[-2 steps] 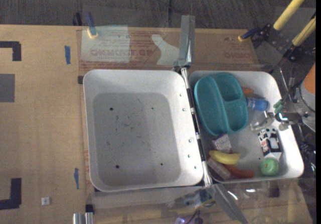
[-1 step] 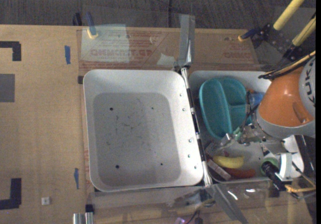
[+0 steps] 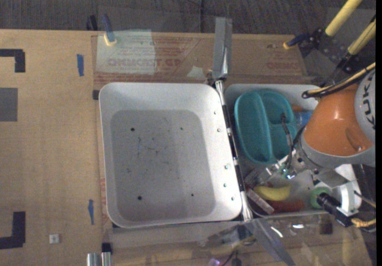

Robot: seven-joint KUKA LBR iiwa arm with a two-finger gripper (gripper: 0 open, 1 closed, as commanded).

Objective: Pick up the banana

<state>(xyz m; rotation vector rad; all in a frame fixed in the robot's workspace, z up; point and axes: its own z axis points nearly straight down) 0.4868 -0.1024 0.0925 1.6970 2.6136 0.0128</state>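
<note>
On my left I see the left bin [image 3: 164, 154], and beside it the right bin [image 3: 250, 93] with a teal divided container [image 3: 262, 124] at its far end. Nearer the front of that bin the banana [image 3: 273, 192] lies flat, next to a red item [image 3: 289, 205] and a green roll [image 3: 319, 197]. The gripper [image 3: 285, 170] sits just above the banana under the arm's orange band [image 3: 334, 124], and I cannot tell how its grip stands or whether it has anything.

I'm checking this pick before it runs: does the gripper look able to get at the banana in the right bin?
Probably yes. The banana lies partly exposed just below-left of the gripper, though a teal container and other clutter crowd it closely.
</note>
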